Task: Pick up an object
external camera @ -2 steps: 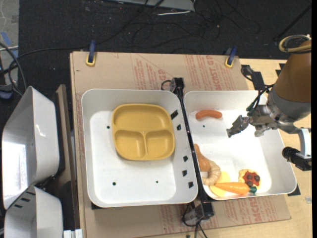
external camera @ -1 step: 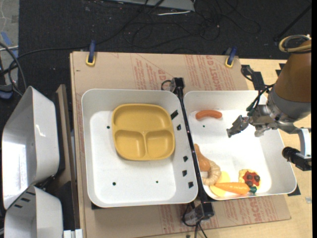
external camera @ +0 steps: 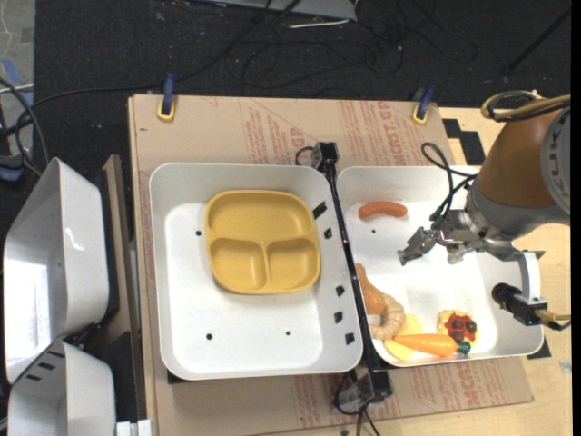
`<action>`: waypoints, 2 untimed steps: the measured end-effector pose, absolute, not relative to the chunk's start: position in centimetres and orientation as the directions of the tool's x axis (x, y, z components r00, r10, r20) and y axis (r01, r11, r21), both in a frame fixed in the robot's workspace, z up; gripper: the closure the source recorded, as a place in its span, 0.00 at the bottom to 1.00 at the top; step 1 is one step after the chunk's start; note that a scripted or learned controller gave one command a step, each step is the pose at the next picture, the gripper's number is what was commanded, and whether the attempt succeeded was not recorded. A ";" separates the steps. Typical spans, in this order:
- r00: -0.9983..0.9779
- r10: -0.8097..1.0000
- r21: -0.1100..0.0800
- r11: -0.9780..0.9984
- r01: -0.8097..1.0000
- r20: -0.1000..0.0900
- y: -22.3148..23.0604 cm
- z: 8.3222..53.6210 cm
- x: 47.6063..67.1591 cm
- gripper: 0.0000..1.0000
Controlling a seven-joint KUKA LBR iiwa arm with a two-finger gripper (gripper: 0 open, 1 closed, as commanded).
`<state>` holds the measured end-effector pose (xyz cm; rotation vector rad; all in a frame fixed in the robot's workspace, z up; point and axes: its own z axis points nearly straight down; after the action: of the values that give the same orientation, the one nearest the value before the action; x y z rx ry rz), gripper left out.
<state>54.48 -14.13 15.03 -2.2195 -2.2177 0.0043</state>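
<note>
The grey two-finger gripper (external camera: 419, 246) is hovering, fingers spread and grasping nothing, above the right white bin (external camera: 472, 184), below the orange sausage-shaped toy (external camera: 382, 211). Reversed red lettering is showing on the brown cardboard sheet (external camera: 263, 125), unreadable.

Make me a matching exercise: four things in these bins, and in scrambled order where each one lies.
Things:
1. yellow tray
2. sausage
3. carrot
4. gripper

Places:
A. near edge of the right bin, by the other toy food
B. over the middle of the right bin
C. left bin
D. far end of the right bin, lying alone

Pairs: 1-C, 2-D, 3-A, 4-B
</note>
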 end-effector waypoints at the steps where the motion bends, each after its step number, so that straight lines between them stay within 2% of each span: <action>1: 0.002 1.000 -0.005 -0.002 1.000 0.001 -14.1 9.7 54.4 0.00; 2: 0.003 1.000 0.000 -0.003 1.000 0.000 -14.1 11.0 54.5 1.00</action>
<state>54.52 -14.07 10.98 -2.2242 -2.2186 -0.0007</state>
